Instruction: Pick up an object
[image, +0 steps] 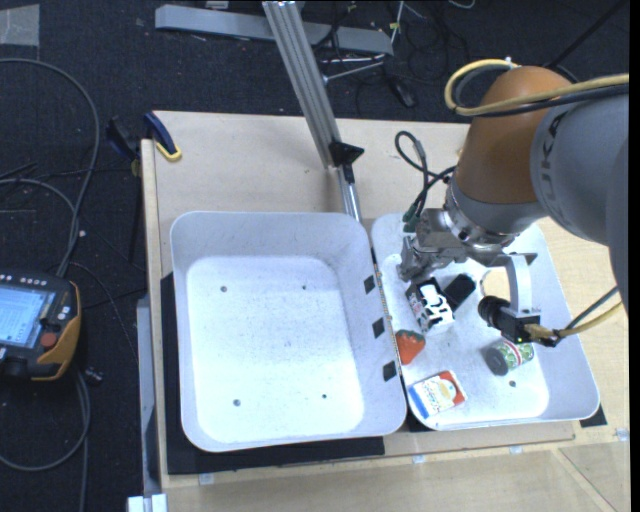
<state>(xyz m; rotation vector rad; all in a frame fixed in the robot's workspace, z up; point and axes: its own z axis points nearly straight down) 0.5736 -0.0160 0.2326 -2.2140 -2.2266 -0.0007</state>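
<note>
From above, 2 shallow white bins sit side by side on the bench. The left bin (270, 335) fills the middle of the frame; the right bin (560, 395) lies at about 4 o'clock from centre.

The arm (540, 140), grey with its orange band, comes in from 2 o'clock and bends down over the right bin. Its gripper (418, 268) hangs over the bin's inner edge, toward 9 o'clock of that bin. Whether the pincer is spread or pressed together cannot be told from this slant, and no object can be seen between it.

Just at 5 o'clock from the gripper lies a black-and-white object (432, 305), very close to the tool; contact cannot be judged. At 6 o'clock from that sits a red strawberry-like piece (410, 346), near the bin's left wall. Lower, toward 6 o'clock of the bin, rests a small white packet with red and blue print (437, 393). At 3 o'clock from the strawberry, well apart, lies a grey cylinder with a green end (507, 356).

A handheld control pendant (35, 325) lies on the dark floor at 9 o'clock of the frame.
</note>
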